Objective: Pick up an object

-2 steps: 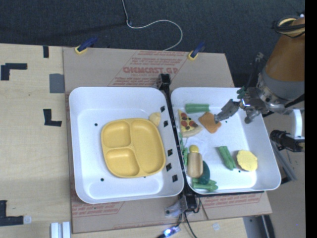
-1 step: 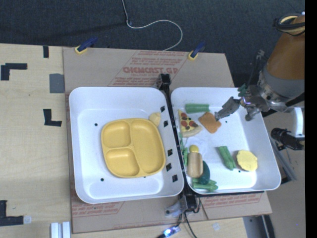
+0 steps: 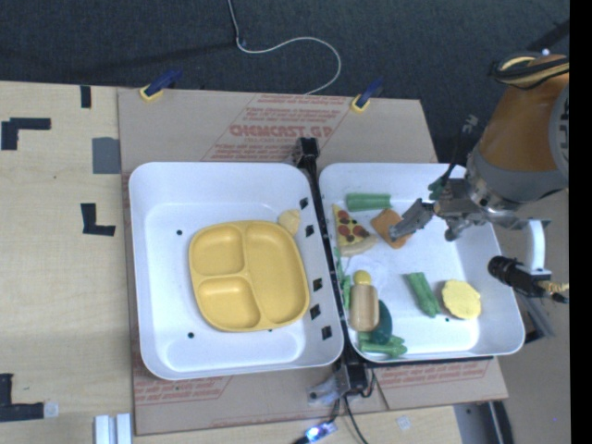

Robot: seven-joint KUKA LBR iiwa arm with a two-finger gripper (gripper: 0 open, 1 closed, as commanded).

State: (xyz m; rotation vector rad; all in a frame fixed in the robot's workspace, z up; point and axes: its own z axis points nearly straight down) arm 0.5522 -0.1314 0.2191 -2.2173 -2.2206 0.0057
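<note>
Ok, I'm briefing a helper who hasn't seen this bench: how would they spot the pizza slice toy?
Look in the right-hand white bin, against the wall it shares with the other bin. The pizza slice lies in the upper part, below the green stick and left of the orange piece. It alone is a yellow wedge with red spots.
</note>
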